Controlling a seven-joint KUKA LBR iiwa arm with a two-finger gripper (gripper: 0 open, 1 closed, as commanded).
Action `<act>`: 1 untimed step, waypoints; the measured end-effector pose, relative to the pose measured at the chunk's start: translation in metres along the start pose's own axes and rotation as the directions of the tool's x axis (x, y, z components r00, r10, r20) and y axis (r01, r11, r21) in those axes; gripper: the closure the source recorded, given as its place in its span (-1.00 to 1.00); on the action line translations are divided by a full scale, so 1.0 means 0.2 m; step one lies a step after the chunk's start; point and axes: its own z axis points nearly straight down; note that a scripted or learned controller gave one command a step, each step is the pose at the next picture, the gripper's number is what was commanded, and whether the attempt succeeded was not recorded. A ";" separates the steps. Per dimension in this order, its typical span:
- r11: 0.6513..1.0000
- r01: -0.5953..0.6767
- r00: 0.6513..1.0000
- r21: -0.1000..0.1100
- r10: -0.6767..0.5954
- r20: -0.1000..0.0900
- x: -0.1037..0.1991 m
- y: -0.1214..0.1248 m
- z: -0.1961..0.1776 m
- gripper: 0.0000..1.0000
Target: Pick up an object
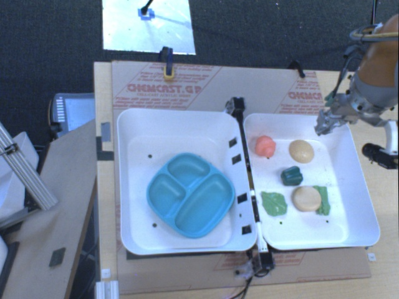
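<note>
The right bin (355,167) holds several small items: a pink-orange piece (265,146), a tan round one (301,151), a dark green piece (291,176), a light green flat piece (273,202) and a beige round one (306,198) resting beside a green strip (323,200). My gripper (325,124) hangs above the bin's far right corner, up and to the right of the tan round piece, apart from every item. Nothing shows between its tips.
The left bin (134,129) bears a blue divided plate (189,194). A black divider with clips (243,167) runs between the bins. Cardboard (187,86) lies under both bins. A metal rail (25,173) leans at the far left.
</note>
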 end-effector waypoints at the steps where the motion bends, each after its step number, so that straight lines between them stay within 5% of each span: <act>1: 1.000 0.000 1.000 -0.001 0.000 0.001 0.00 0.01 -0.21 1.00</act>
